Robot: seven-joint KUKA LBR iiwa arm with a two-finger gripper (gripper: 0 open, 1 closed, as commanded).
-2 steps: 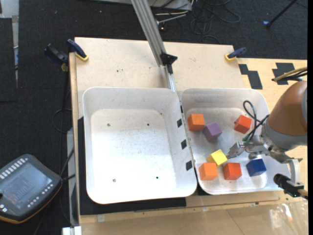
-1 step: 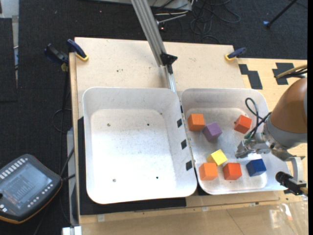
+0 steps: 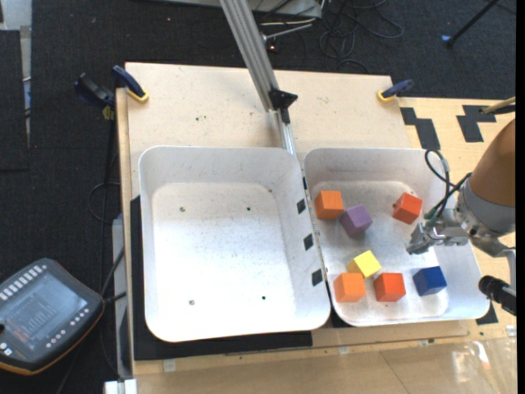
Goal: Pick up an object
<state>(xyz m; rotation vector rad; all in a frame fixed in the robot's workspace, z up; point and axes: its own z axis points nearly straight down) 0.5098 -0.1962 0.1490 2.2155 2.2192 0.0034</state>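
White plastic makes up both bins, set side by side on a pale wooden bench (image 3: 213, 109). Nearest the camera, in the right bin (image 3: 459, 309), three blocks sit in a row along the front: an orange block (image 3: 349, 286), a red-orange block (image 3: 390, 286) just beside it, and a blue block (image 3: 429, 281) towards the right wall. A yellow block (image 3: 366, 263) sits just behind the first two, touching the orange one. Further back lie a purple block (image 3: 356, 220), a second orange block (image 3: 330, 204) just beside it, and a red block (image 3: 407, 208) off to the right. The gripper (image 3: 425, 240) hangs over the right side of this bin, between the red block and the blue one; how far its tips are parted I cannot tell, and no block shows between them. The left bin (image 3: 152, 220) has a speckled floor. A handheld control unit (image 3: 41, 312) lies at the near left; no writing on it is readable.
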